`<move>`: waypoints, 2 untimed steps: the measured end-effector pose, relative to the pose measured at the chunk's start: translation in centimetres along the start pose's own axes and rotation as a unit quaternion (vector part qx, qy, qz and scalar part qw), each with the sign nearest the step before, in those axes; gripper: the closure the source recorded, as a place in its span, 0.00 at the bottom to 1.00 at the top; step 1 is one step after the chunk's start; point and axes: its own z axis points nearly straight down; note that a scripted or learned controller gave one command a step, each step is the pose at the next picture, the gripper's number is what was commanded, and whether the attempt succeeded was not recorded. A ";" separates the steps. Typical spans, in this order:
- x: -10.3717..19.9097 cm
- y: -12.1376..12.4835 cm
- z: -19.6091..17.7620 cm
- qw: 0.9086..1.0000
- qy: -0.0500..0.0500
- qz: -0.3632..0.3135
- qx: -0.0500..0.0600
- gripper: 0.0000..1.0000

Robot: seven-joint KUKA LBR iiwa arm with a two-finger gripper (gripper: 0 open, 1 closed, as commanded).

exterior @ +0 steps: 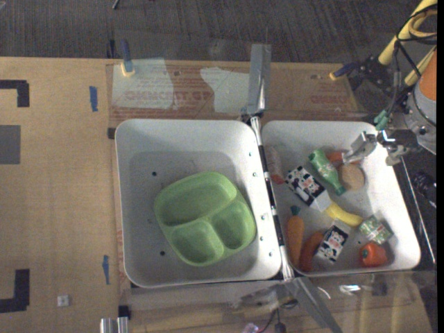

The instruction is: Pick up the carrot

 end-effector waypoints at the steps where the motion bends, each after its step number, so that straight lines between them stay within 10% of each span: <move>1: -3.6 -6.1 2.1 0.995 0.000 -0.096 0.000 0.00; 2: -8.4 -6.9 7.6 0.985 0.000 -0.170 -0.001 0.00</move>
